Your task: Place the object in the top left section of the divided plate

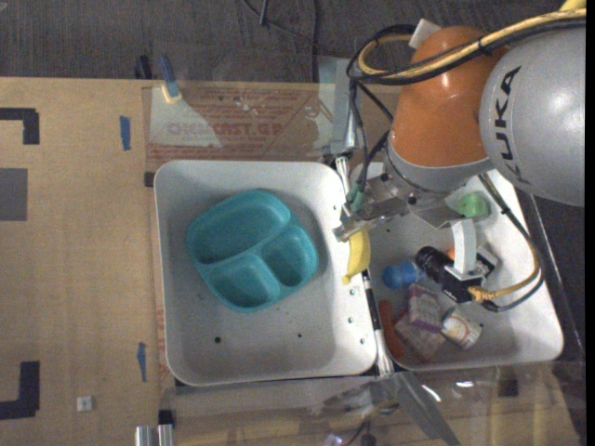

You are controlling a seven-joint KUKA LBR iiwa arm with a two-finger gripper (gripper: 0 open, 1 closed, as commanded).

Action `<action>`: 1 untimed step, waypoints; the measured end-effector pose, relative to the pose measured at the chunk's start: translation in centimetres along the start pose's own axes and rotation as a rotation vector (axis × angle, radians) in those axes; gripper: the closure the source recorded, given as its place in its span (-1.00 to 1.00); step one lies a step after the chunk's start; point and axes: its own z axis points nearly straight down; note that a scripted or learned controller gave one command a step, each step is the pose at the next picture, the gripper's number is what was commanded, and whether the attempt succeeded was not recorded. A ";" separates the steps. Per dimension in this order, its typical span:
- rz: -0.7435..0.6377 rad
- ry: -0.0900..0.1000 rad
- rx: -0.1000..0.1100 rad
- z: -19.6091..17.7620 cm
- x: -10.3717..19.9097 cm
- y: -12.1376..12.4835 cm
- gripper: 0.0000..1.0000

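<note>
Arm [483, 110] overhead; end effector [354, 231] grips banana [357, 256] at bin divider; teal plate [251, 249] unobstructed.

We see a teal plate [251, 249] in a white bin [186, 333], a yellow banana [357, 255], a blue object [402, 274], a green one [474, 204], a grey arm [544, 110] with an orange band [446, 91], and a tan bench [74, 277] with blue tape [125, 133].

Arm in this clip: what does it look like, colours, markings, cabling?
The arm is a rounded light-grey shell with black KUKA lettering and a glossy orange band above the wrist. Yellow and black cables loop over the band. Below it sits a grey metal gripper.
</note>
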 end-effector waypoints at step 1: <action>0.004 -0.001 -0.003 -1.0 -0.2 0.0 1.00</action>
